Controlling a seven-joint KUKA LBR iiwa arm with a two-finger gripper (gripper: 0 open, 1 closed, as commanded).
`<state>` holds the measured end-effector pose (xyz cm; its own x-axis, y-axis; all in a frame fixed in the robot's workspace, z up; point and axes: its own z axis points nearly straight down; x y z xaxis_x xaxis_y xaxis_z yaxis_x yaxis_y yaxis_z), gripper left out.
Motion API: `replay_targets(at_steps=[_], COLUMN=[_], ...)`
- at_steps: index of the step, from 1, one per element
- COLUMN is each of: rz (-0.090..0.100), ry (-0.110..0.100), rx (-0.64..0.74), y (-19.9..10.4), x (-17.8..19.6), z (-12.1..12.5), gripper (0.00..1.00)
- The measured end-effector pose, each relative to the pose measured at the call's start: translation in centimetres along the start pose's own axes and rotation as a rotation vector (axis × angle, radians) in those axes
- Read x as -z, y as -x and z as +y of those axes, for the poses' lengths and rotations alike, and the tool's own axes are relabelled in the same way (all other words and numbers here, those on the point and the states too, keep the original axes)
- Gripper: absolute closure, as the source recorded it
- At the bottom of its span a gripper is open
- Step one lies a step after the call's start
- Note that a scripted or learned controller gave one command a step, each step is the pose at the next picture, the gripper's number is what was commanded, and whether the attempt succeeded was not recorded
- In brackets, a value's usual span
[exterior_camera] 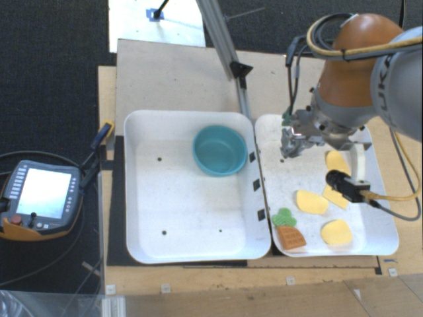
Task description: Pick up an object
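Hovering at upper middle of the right shallow white plastic bin (390, 243), dark two-finger gripper (289, 148) over bare floor, grip state impossible to judge. Nearest candidate: pale yellow rounded foam piece (311, 203), lower centre of that bin, apart from gripper.

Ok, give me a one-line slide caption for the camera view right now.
End effector hovers over the right bin above yellow pieces and a toy carrot; teal bowl in left bin.
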<state>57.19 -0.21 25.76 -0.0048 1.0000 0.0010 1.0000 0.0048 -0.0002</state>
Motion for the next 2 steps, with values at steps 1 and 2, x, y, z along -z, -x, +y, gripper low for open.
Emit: replay_targets(at_steps=[1, 2], rz=[0.000, 0.000], ry=[0.000, 0.001], rx=[-0.001, 0.000], y=[-4.3, -9.4], x=[-0.3, 0.0], z=[-1.5, -2.2], gripper=[1.00, 1.00])
